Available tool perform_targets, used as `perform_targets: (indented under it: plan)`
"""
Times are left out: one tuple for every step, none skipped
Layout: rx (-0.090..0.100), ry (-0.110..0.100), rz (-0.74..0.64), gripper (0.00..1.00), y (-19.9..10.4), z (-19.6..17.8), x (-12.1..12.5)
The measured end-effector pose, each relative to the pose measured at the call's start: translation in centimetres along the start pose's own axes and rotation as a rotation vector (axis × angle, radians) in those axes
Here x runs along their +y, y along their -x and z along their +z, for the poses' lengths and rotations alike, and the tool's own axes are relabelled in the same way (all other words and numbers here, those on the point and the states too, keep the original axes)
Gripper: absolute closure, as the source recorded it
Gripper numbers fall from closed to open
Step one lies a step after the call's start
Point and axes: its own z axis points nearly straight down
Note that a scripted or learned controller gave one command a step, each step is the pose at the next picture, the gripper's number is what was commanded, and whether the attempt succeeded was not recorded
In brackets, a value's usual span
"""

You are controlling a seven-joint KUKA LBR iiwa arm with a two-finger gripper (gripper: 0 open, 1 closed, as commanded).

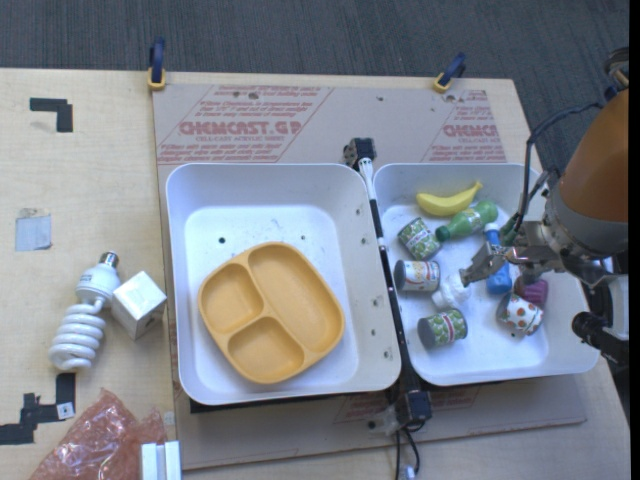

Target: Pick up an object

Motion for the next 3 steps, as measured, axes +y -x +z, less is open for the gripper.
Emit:
perform_targets:
  plan:
    - [0.000,0.000,0.002,0.00,4.8,6.1,6.9]
    - [0.000,0.000,-0.002,0.00,6.9,7.1,12.9]
    - [0.000,0.000,0.000,0.00,4.3,13.7,10.5]
